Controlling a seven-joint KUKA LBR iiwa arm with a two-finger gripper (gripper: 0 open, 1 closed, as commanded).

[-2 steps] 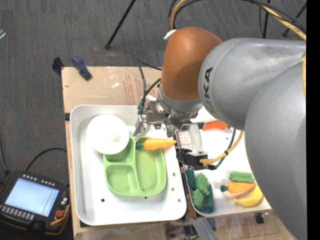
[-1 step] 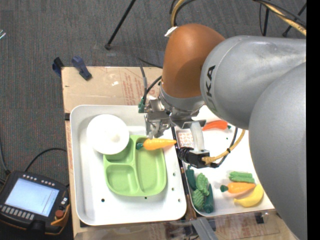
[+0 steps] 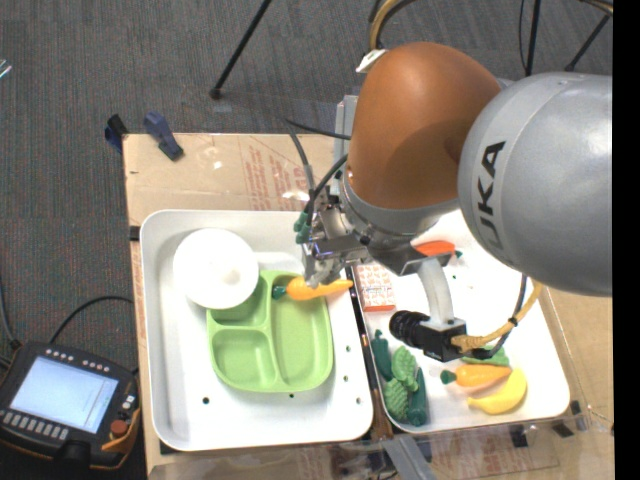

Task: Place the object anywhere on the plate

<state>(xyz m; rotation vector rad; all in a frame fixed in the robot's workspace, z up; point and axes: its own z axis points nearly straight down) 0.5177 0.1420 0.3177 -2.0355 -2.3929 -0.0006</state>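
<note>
The pincer (image 3: 318, 264) is hovering over the green plate (image 3: 290, 353), clamping a toy carrot (image 3: 318, 289); releasing it is remaining.

- The arm's orange dome (image 3: 420, 128) blocks your sight of the right bin's (image 3: 545, 368) upper part at centre right.
- The claw (image 3: 322, 258) is mostly buried under the wrist; you cannot tell how it stands.
- The white bowl (image 3: 215, 266) covers the green plate's (image 3: 275, 353) upper-left corner.
- The pendant (image 3: 65, 400) is cut off at the bottom-left edge.
</note>
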